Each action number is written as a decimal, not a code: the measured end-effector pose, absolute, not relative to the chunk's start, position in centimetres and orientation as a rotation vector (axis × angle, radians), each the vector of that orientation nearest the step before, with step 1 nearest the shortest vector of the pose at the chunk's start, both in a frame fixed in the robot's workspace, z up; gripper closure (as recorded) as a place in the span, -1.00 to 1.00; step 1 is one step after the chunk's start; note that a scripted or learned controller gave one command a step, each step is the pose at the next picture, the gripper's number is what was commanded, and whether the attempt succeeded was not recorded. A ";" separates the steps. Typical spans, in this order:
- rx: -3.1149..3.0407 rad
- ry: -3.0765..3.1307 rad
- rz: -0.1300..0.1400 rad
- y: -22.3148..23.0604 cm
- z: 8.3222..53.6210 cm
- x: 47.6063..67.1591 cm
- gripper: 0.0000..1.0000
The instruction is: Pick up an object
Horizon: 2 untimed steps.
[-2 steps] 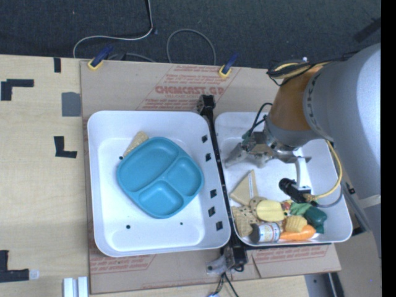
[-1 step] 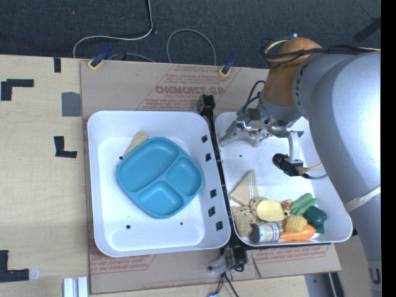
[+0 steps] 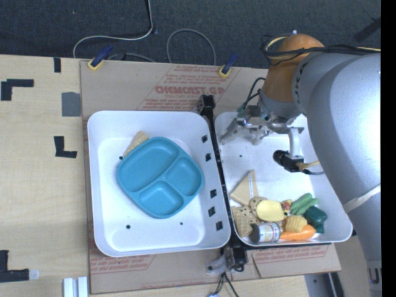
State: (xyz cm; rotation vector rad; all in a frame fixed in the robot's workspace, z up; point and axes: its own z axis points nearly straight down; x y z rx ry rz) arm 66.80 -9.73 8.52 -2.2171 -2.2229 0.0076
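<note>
My gripper (image 3: 246,127) hangs over the far end of the right bin (image 3: 272,178), near the divider between the bins, with nothing visibly in it. The loose objects lie at the bin's near end, well below the gripper: a beige wedge (image 3: 244,190), a yellow rounded piece (image 3: 270,210), a green vegetable toy (image 3: 305,205), an orange carrot (image 3: 297,234), a small can (image 3: 267,232) and a speckled tan piece (image 3: 242,219).
The left bin (image 3: 105,228) holds a blue divided plate (image 3: 159,177) with a tan item (image 3: 137,142) poking out from under its far edge. A black fitting (image 3: 286,159) on the arm sits above the right bin's middle. The grey arm covers the right side.
</note>
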 end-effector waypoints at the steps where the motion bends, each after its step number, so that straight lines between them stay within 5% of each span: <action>1: -2.221 -2.221 -0.002 -7.3 19.0 57.1 -1.00; 2: -2.220 -2.219 0.004 -6.5 18.4 54.8 -1.00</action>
